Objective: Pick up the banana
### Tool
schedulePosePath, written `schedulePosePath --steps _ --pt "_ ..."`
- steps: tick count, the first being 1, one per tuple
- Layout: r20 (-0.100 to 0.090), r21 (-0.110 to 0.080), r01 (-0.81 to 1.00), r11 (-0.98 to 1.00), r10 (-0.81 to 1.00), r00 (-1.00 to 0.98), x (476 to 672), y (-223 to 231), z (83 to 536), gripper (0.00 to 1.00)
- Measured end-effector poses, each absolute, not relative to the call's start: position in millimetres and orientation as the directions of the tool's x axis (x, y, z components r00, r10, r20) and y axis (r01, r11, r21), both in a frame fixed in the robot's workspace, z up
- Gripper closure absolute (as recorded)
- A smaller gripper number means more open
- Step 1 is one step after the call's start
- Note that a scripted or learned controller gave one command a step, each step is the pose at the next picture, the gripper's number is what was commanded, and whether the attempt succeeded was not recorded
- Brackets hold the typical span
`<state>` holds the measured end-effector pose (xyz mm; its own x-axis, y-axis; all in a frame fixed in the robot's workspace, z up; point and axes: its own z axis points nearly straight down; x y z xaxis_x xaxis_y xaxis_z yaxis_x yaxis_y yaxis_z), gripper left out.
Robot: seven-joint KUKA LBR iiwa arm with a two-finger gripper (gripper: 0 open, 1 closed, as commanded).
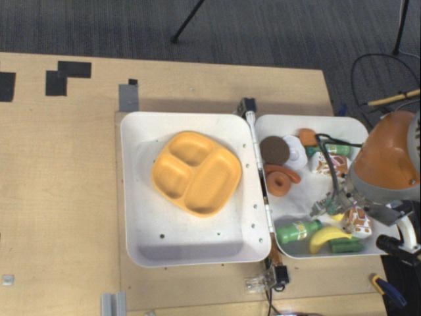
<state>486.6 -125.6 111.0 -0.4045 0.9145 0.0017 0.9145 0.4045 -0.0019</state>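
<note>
The yellow banana (327,237) lies near the front edge of the right bin (342,120), between a green bottle (299,230) and a small dark green item (346,245). My gripper (331,207) hangs low in that bin, just behind and above the banana. The grey wrist and orange band (389,155) of the arm cover the bin's right side. Nothing shows as held, and the arm hides the bin's right part.
A yellow divided plate (196,173) sits in the left bin (141,242). The right bin also holds a red-orange ring (281,180), a brown disc (275,150), a white cup (295,157), a red-and-white carton (359,220) and several other small items.
</note>
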Motion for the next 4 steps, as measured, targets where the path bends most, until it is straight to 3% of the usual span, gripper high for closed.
schedulePosePath --steps 1,2,3,4 --pt "-0.005 0.003 0.915 0.404 0.915 -0.403 488.4 -127 112 0.0" --pt "-0.002 0.002 0.652 0.758 0.652 -0.758 509.9 -120 160 0.0" --pt "-0.003 0.002 0.666 0.746 0.666 -0.746 547.0 -112 87 0.0" --pt "-0.002 0.001 0.557 0.831 0.557 -0.831 517.6 -143 112 0.0"
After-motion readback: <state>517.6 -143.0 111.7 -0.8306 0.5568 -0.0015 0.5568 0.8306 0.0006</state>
